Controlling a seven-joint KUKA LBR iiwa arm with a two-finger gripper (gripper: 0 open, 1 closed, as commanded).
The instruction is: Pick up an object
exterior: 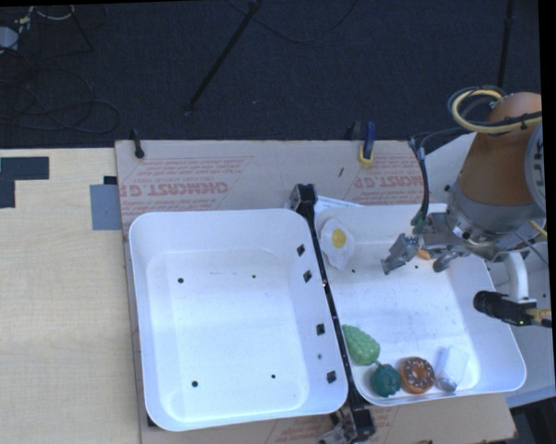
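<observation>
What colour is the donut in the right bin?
Brown with speckled sprinkles, the donut, seen in the camera view.

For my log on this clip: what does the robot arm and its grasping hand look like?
The arm enters at the right of the camera view: a bulky rounded orange section above a grey metallic wrist. A yellowish cable loop sits on top of it and a dark cable runs along its left side. The hand is small, grey metal, with an orange detail near its base.
</observation>
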